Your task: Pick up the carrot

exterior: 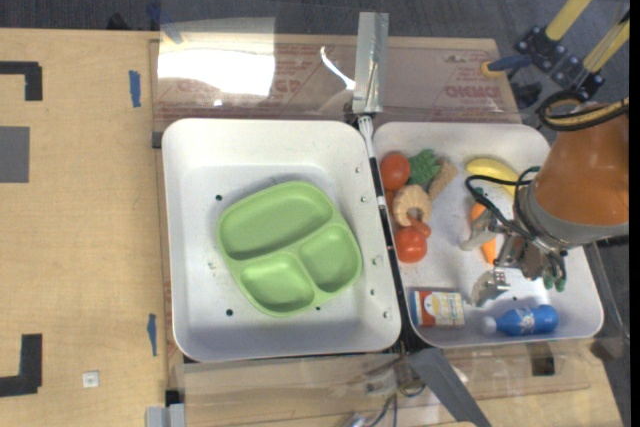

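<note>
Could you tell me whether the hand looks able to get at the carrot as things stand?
Probably yes: the hand hangs right over the carrot in the right bin, and nothing lies on top of it, though the banana sits close.

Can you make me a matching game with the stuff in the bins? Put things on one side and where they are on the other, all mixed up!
Things:
1. green plate
2. blue bottle
3. banana
4. carrot

Places:
A. front right corner of the right bin
B. by the gripper, middle of the right bin
C. in the left bin
D. near the back of the right bin

Pairs: 1-C, 2-A, 3-D, 4-B
</note>
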`<state>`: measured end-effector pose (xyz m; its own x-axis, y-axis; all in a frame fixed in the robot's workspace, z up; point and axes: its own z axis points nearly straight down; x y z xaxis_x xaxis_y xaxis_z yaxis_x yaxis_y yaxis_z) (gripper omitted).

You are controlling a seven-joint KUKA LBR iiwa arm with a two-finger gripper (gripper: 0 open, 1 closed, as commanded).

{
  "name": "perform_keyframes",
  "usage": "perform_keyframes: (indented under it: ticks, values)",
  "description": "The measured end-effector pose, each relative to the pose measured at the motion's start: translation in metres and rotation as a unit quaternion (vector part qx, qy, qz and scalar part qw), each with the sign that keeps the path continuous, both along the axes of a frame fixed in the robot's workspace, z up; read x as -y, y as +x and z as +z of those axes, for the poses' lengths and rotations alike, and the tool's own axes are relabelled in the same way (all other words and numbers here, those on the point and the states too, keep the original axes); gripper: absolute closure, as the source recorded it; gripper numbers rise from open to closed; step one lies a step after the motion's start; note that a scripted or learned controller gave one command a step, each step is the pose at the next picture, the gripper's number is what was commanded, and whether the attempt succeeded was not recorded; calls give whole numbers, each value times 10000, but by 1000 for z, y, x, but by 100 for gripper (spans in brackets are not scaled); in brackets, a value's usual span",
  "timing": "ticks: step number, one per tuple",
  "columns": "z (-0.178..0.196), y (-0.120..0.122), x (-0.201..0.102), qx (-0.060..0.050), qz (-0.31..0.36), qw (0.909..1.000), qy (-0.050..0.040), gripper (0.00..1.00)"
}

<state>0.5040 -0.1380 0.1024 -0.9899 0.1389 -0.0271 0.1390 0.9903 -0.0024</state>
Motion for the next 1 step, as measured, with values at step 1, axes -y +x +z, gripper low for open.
perform_keyframes:
  ticks: [1]
  values:
    - [11, 3, 0, 42, 8, 10000, -12, 100]
